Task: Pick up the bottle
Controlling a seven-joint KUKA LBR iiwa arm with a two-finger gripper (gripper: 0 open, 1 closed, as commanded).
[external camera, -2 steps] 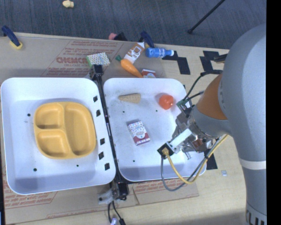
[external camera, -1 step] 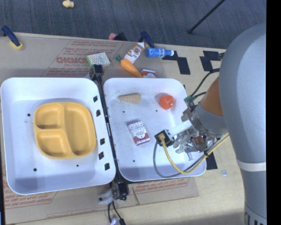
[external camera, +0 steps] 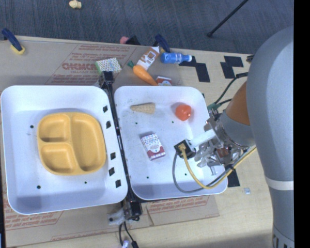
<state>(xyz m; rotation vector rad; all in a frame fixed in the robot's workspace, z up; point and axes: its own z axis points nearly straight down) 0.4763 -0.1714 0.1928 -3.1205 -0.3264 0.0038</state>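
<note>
The left bin [external camera: 10, 138] holds a yellow divided plate [external camera: 71, 141]. In the right bin [external camera: 144, 187] lie a cone [external camera: 143, 107], a red ball [external camera: 183, 111] and a small carton [external camera: 152, 145]. The pincer [external camera: 209, 156] hangs over that bin's right edge. A blue bottle [external camera: 174, 58] lies on the bench [external camera: 51, 61] behind the bins.

Yellow three-compartment tray [external camera: 71, 142] in the left white bin [external camera: 13, 192]; in the right white bin [external camera: 160, 192], an ice-cream cone [external camera: 143, 107] at upper left, a red tomato [external camera: 183, 111] at upper right, a small red-and-white carton [external camera: 152, 145] near centre; carrot [external camera: 143, 75] on the cardboard above.
</note>
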